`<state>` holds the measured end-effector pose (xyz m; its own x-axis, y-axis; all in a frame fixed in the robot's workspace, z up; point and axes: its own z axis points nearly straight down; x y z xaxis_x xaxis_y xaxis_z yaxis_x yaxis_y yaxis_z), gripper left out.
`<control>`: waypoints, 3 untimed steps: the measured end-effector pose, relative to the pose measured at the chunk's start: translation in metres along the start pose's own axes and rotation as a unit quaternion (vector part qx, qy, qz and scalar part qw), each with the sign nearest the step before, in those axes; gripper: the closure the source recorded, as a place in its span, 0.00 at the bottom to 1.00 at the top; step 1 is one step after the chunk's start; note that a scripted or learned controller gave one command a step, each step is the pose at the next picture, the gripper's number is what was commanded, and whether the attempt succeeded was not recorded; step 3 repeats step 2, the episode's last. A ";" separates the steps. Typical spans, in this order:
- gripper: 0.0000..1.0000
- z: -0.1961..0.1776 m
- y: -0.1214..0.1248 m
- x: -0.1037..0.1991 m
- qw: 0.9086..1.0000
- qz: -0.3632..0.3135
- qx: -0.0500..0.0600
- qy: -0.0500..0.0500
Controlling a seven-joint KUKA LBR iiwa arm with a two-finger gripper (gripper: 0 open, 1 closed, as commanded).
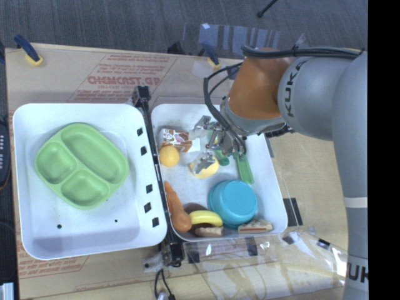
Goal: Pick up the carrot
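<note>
gripper (209, 150) pointing down, fingers apart

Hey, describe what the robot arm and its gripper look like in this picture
The arm is thick, rounded and grey, with a broad orange band above the wrist and black KUKA lettering on its casing. Black cables loop beside the orange band. The gripper is a small metallic silver assembly with dark parts.

The arm (325, 92) runs out past the right edge, its base unseen. Its wrist covers the right bin's (275, 186) far rim. The banana (206, 218) and blue bowl (233, 202) partly hide a brown item (199, 210) too obscured to name. The packet (175, 138) print is unreadable.
</note>
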<state>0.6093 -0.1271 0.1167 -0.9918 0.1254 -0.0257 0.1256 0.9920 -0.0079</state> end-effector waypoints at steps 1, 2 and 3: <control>0.00 0.003 0.001 0.015 0.991 -0.134 0.003 -0.014; 0.00 -0.160 -0.040 0.032 0.968 -0.250 -0.001 0.003; 0.00 -0.160 -0.040 0.032 0.968 -0.250 -0.001 0.003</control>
